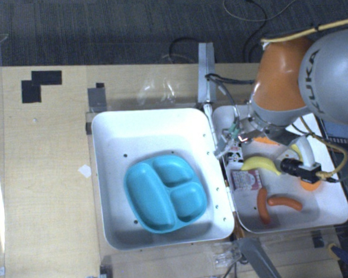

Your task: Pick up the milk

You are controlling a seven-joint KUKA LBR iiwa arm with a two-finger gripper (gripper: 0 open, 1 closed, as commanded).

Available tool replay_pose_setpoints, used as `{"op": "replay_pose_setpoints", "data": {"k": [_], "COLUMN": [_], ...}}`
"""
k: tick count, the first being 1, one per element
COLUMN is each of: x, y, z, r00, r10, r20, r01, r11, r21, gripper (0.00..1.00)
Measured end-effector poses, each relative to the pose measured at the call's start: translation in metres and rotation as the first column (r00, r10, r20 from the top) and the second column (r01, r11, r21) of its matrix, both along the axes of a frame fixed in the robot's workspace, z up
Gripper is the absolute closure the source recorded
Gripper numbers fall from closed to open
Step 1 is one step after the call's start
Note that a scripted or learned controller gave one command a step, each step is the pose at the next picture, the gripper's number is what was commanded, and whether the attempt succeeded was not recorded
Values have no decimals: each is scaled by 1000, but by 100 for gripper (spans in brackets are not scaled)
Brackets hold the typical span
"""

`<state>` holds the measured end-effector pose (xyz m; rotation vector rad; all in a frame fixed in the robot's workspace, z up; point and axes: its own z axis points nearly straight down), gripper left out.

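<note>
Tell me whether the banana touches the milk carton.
Touching: in the camera view, the banana lies across the milk carton's upper edge, no gap showing.

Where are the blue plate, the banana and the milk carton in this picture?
blue plate [166, 192]: camera view, on its long left compartment.
banana [260, 163]: camera view, on the middle of its yellow curve.
milk carton [246, 180]: camera view, on its printed top face.

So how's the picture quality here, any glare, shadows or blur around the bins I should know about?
Camera view: lighting is even and soft; the white left bin shows mild glare along its rim, and the blue divided plate casts a faint shadow. The right bin is partly shadowed by the arm, and the milk carton looks small and slightly blurred.
</note>
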<state>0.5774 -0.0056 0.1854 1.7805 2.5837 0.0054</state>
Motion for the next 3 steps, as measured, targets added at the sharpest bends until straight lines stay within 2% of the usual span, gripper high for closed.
{"op": "replay_pose_setpoints", "data": {"k": [1, 2, 3], "x": [2, -48, -30], "y": [1, 87, 92], "z": [12, 59, 14], "r00": [1000, 990, 983], "r10": [1, -142, -186], "r20": [7, 0, -3], "r01": [-1, 142, 186], "r11": [1000, 990, 983], "r21": [1, 1, 0], "gripper": [100, 100, 100]}}
